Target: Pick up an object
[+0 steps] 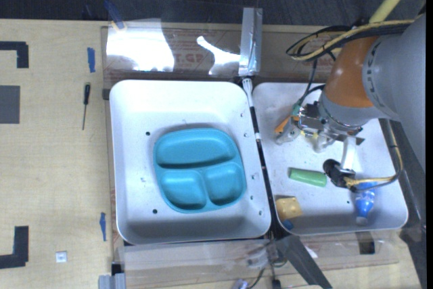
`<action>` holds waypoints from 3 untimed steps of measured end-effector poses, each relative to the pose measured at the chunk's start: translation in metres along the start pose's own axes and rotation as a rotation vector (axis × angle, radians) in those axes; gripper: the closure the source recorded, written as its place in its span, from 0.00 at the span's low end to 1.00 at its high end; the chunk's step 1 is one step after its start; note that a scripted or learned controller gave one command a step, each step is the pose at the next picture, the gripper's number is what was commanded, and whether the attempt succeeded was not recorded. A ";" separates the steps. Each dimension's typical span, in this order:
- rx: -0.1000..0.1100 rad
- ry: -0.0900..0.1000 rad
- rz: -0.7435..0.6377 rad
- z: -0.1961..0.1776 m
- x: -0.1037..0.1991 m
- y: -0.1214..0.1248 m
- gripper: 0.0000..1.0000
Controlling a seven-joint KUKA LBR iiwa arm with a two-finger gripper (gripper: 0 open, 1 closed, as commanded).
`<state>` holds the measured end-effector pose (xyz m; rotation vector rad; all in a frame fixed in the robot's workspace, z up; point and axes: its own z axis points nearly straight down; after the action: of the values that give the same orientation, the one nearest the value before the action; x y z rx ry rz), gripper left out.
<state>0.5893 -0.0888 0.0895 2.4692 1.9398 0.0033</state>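
We saw the green block lying apart from the gripper, toward the right bin's front edge; its grip we could not tell.

Teal divided tray, one long compartment above two smaller ones, flat and open side up in the middle of the left bin; green stubby bar, on its side, nearly level across the view, mid-floor of the right bin; tan block against that bin's near left corner; small blue piece, shape unclear, by the near right corner, well apart from the tan block.
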 end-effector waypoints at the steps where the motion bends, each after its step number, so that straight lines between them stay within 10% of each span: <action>1: 0.002 -0.001 0.002 0.001 -0.001 -0.001 0.00; 3: -0.001 0.000 -0.060 0.003 -0.001 0.048 0.00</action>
<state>0.6356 -0.1012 0.0867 2.4088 2.0128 0.0039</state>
